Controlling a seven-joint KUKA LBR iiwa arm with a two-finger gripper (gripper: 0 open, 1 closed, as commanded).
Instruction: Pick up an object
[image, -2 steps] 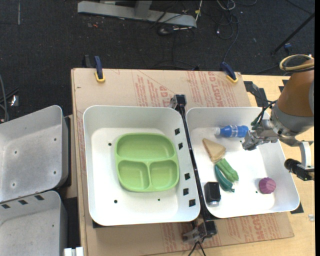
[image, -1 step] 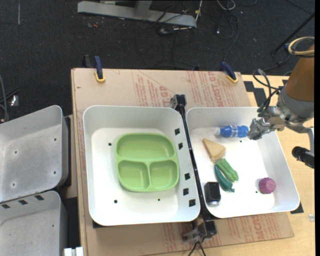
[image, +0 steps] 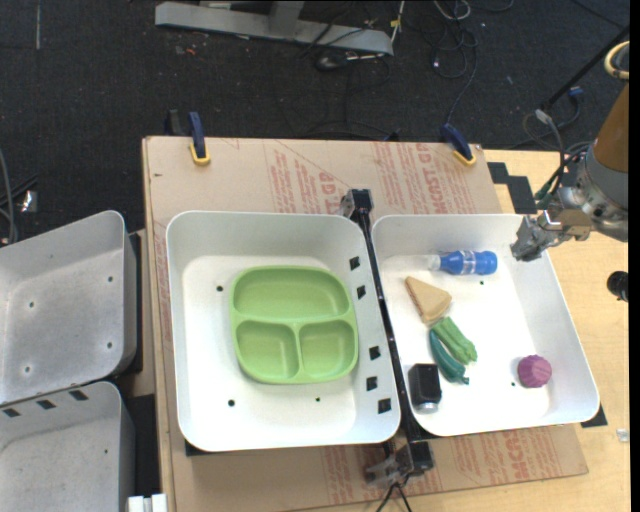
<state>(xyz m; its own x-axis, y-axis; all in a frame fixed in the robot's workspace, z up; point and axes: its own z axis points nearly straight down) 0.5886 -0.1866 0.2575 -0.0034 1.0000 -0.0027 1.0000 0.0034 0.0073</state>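
The right bin (image: 560, 330) holds a small blue bottle (image: 466, 263) lying on its side near the back, a tan wedge (image: 428, 297), a green bean-like toy (image: 452, 347), a black block (image: 425, 385) at the front left and a purple ball (image: 534, 371) at the front right. My gripper (image: 529, 244) hangs over the bin's back right rim, to the right of the blue bottle and apart from it. Nothing shows between its fingers.
The left bin (image: 200, 400) bears a green divided plate (image: 295, 323). A black divider (image: 378, 320) runs between the two bins. Spare white trays (image: 60, 290) lie off the bench at the left. Blue and yellow clamps (image: 198, 140) hold the board's far edge.
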